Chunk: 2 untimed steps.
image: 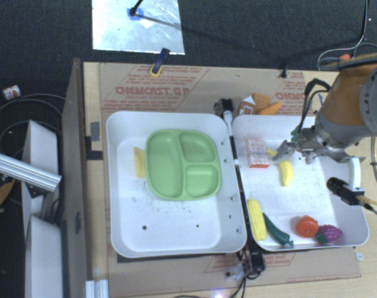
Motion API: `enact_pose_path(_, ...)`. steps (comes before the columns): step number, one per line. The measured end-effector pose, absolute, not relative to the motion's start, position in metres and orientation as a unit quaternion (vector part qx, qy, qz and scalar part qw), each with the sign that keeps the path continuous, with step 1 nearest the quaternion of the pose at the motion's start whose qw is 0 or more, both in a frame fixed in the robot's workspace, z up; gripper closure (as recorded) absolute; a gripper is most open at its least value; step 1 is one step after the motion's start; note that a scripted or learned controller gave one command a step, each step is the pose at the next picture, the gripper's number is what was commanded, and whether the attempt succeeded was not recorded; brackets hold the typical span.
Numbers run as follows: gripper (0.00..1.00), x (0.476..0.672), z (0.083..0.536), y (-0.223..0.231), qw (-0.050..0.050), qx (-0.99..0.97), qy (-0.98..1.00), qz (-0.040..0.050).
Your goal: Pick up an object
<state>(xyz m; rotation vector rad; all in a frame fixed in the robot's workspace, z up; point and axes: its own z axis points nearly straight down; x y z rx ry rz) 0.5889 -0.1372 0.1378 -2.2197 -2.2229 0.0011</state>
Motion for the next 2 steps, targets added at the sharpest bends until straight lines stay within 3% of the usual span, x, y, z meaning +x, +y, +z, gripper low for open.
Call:
enact_pose_path(1, 0.0, 0.604, 0.082, -0.144, -0.001, -0.706, -0.708, 0.0001)
enact_pose_path(2, 1.0, 0.604, 0.095, -0.144, -0.001, -0.706, -0.709, -0.001)
